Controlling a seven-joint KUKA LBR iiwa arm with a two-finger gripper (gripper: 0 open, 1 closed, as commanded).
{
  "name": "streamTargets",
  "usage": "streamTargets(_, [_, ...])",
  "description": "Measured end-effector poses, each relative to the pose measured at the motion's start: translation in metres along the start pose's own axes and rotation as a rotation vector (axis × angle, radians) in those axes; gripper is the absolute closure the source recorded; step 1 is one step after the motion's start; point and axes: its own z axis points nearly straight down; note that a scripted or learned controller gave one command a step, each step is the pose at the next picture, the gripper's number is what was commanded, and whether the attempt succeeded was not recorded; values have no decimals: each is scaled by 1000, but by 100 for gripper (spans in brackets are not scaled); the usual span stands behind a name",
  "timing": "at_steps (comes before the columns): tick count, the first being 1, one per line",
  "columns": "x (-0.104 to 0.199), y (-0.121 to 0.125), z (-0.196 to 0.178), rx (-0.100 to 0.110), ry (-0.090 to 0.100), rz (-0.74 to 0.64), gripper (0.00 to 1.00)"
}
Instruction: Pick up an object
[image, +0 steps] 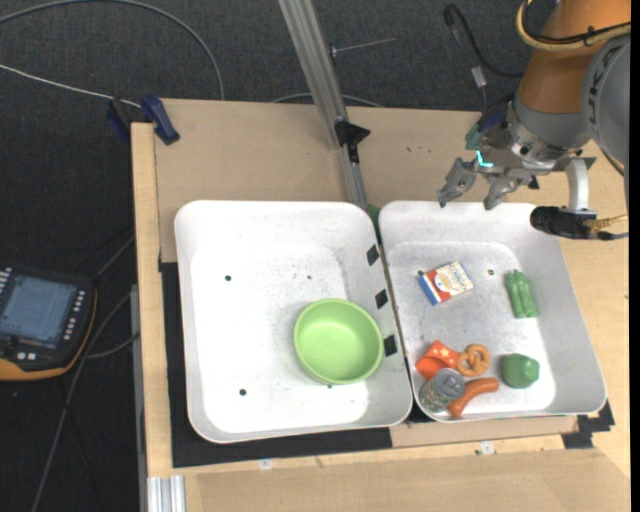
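Green bowl (338, 341) sits alone in the left bin (230, 240): light, stiff, slick, so I'd grab the rim. In the right bin, the small box (446, 281) looks light, long axis tilted up-right. The green stick (519, 294) lies nearly straight up-down. Pincer (474, 190) hovers spread, holding nothing, above the right bin's far edge.

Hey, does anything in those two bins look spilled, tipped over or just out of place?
Nothing stands out. The green bowl sits upright in the left bin. The small box and toy foods lie loose in the right bin, some bunched at its near edge. The gripper hovers open above that bin's far rim.
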Motion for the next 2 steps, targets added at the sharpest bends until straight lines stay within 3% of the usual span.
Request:
streamTargets(1, [0,0,0,0,0,0,0])
streamTargets(2, [-6,-5,59,5,0,1,0])
